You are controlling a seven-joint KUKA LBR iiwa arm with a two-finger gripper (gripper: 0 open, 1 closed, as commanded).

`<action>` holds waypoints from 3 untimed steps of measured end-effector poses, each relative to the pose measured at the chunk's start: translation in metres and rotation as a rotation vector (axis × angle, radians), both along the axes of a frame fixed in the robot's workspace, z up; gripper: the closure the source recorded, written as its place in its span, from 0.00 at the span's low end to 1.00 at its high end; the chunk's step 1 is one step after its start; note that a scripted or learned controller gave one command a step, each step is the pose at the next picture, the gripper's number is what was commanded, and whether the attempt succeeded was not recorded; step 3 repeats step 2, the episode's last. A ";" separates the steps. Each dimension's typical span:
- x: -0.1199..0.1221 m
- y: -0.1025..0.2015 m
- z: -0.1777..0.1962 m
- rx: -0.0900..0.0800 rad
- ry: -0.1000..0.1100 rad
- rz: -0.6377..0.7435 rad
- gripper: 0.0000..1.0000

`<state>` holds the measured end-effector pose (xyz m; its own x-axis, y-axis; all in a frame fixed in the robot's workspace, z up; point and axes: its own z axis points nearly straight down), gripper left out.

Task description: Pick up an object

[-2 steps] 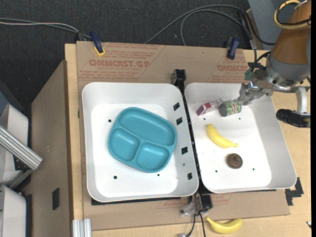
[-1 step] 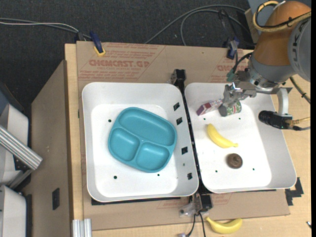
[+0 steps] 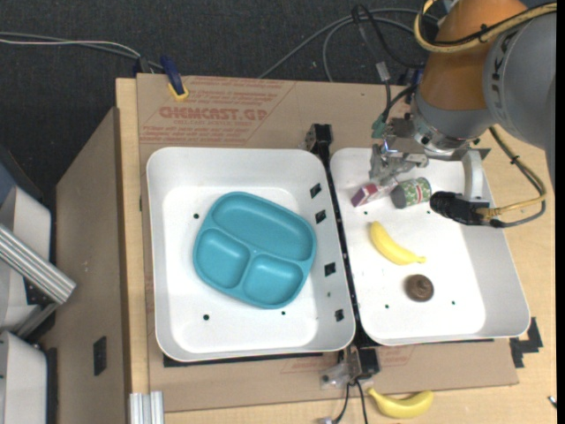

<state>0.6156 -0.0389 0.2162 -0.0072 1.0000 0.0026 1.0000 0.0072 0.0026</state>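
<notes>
small can (image 3: 411,192) | lies on its side at the back of the right bin (image 3: 494,303), next to a pink block (image 3: 365,194) | blue plate (image 3: 254,248) sits alone in the left bin (image 3: 168,263) | banana (image 3: 394,245) and brown cookie (image 3: 419,287) in the right bin | gripper (image 3: 388,168) hangs just over block and can, likely to grab one | can't tell if it is open or closed | can looks green and white, dark end

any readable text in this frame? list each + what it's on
"CHEMCAST GP" in large red letters, on the brown board behind the left bin.
Smaller red lines under it on the same board: too blurred to read.
Label on the small can in the right bin, by the gripper: too small to read.
</notes>
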 end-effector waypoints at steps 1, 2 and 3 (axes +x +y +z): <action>-0.006 0.056 0.014 0.000 0.000 0.000 1.00; -0.018 0.116 0.005 0.001 0.007 0.000 1.00; -0.018 0.116 0.005 0.001 0.007 0.000 1.00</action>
